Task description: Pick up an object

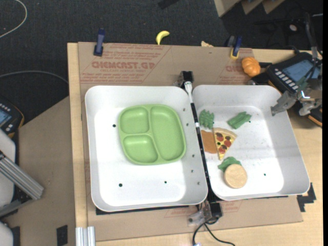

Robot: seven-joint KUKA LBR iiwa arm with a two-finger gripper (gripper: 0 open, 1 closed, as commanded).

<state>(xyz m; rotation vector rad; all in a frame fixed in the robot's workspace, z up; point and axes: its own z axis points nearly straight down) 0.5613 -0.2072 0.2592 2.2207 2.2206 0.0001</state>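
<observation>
Two white bins: left bin (102, 183) w/ green divided plate (152, 134), right bin (287, 152) w/ pizza slice (223, 140), round cookie (236, 177), green bits — gripper (285, 102) at right rim, pincer state can't tell — approach step, nxt: descend over one toy.

Dark carpet (77, 14) surrounds the wooden bench (312, 158), a white cable (15, 9) looping across the floor at upper left.

I see gripper (283, 105) at 3 o'clock over R bin (287, 158) rim. Pizza slice (223, 141), round cookie (235, 176) in R bin; green tray (152, 134) in L bin (102, 152).
</observation>
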